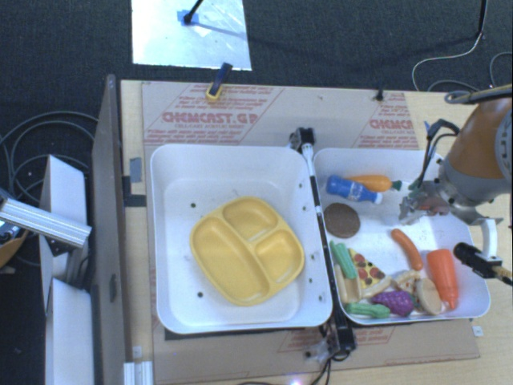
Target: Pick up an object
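Seen from the camera above: end effector (417, 205) low inside the right bin (481, 299), near its upper right part, hanging from the grey and orange arm (485, 155) that enters from the right. Impossible to tell whether released or clenched; too small and blurred at this slant, and nothing clearly seen held there.

Nearest candidate for picking, by judgement: the orange sausage (407, 249), lying just below the end effector on the bin floor, apart from it. Long axis diagonal, from upper left to lower right. Probably needs a short move downward in the picture and a grasp across this diagonal, not along it.

Also close: the blue bottle with orange cap (361, 188), to the left of the end effector, long axis almost horizontal. The carrot (443, 276) further down, near the bin's lower right, almost upright in the picture. Brown disc (342, 220) further left.

Left bin (172, 215) with the yellow divided tray (246, 249), well apart, on the far side of the worktop (240, 111).
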Robot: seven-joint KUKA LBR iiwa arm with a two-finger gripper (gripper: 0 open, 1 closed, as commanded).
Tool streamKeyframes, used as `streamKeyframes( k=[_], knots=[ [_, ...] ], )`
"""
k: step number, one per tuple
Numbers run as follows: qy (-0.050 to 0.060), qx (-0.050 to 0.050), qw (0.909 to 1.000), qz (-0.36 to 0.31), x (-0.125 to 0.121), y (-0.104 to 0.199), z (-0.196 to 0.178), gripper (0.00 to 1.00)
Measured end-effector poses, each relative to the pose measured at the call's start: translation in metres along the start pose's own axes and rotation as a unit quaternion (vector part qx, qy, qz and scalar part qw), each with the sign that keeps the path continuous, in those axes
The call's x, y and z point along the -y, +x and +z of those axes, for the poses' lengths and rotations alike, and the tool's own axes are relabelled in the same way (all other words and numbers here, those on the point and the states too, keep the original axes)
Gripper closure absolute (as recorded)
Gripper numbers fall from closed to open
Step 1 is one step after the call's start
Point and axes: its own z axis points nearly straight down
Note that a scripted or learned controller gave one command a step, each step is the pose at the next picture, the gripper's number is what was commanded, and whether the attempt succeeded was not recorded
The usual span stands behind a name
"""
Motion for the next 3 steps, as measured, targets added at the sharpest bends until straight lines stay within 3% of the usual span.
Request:
streamKeyframes(
  k=[1, 2, 3],
  knots=[
    [0.000, 0.000, 1.0000, 0.003, 0.053, 0.003, 0.023, 1.00],
    [-0.009, -0.001, 0.9999, -0.006, -0.023, 0.097, -0.078, 1.00],
    [-0.001, 0.000, 1.0000, 0.002, 0.024, 0.099, -0.094, 1.00]
  ],
)
